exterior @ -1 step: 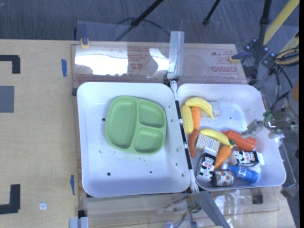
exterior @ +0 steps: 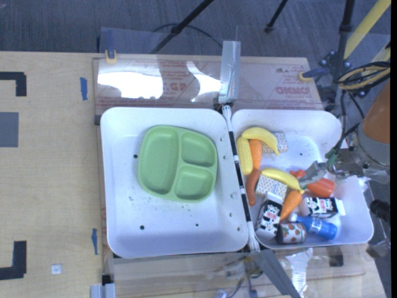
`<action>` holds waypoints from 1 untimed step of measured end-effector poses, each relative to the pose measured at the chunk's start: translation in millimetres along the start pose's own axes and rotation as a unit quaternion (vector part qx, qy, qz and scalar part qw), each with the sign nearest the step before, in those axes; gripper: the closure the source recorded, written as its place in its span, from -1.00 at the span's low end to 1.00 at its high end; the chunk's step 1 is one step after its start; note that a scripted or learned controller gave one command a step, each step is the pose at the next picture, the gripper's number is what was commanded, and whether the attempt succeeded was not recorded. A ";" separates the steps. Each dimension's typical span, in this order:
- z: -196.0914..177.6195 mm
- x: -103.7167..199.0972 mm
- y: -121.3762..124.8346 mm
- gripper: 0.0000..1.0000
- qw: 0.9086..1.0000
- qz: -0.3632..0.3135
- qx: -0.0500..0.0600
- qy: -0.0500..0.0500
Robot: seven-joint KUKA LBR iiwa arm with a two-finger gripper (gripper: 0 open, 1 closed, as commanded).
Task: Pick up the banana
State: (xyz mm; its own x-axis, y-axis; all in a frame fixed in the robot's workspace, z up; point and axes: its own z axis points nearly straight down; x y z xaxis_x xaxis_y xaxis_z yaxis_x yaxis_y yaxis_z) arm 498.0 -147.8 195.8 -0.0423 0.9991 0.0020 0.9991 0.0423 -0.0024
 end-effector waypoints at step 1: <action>95.3 10.3 56.7 -1.00 0.998 -0.068 -0.009 -0.003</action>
State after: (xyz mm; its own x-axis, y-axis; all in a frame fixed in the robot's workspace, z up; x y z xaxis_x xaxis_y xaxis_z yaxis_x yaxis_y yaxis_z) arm 553.9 -135.0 100.4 -0.1776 0.9841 -0.0051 0.9840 0.1777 0.0153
